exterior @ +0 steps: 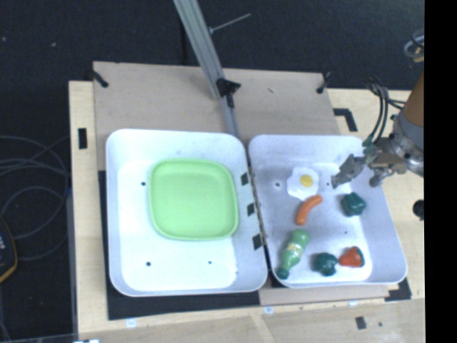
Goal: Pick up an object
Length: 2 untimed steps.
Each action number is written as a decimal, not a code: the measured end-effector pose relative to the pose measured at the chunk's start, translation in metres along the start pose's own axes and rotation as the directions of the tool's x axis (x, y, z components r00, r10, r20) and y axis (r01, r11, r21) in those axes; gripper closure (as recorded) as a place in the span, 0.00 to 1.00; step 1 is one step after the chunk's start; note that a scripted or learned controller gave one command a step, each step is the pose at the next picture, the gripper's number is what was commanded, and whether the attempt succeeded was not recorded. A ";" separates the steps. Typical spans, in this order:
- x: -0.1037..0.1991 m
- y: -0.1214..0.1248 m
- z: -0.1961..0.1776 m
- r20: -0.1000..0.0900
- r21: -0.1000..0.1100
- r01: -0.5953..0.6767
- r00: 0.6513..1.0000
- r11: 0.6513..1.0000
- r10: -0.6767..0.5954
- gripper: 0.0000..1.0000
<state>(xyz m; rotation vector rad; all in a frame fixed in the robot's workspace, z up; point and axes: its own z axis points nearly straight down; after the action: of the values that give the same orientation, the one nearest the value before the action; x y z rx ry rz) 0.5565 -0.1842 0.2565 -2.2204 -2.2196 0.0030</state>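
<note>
The right bin (285,152) holds a fried-egg toy (303,181), an orange sausage (308,209), a green bottle (292,251), a dark green pepper (352,204), a second dark green piece (325,263) and a red-orange piece (350,257). My gripper (361,171) hangs over the bin's upper right part, just above the dark green pepper and right of the egg. Its fingers are spread apart, open, with nothing between them.
The left bin (128,191) carries a light green square plate (193,199). A grey metal pole (203,45) slants down to the gap between the bins. Cables (382,109) hang near the arm at the right.
</note>
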 end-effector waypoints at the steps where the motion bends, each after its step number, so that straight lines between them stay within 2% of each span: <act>1: -0.011 -0.002 0.051 0.000 0.001 -0.001 1.000 1.000 0.001 0.00; 2: -0.013 -0.011 0.109 -0.001 0.002 -0.001 1.000 1.000 0.001 0.00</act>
<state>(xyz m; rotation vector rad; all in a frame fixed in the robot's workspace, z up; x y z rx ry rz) 0.5450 -0.1973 0.1474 -2.2204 -2.2173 0.0043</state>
